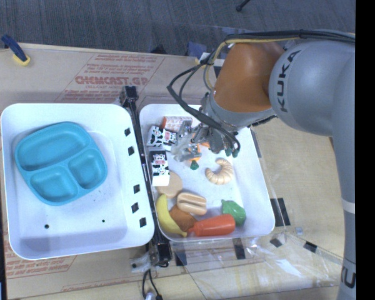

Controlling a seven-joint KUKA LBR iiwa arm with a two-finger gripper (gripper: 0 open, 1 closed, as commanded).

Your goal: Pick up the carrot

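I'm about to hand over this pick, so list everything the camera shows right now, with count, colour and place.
Bins: 2, white, side by side on the bench.
Divided plate: 1, blue, left bin.
Carrot: 1, orange-red with green top, right bin's near edge.
Banana: 1, yellow, right bin's near left corner.
Hot dog bun: 1, tan, beside the banana.
Croissant: 1, beige, right bin's middle.
Cartons: 3, white printed, two black-patterned, right bin's far left.
Clamp: 1, blue and yellow, bench's far left corner.
Gripper: 1, grey, low over the right bin's far part, well away from the carrot.
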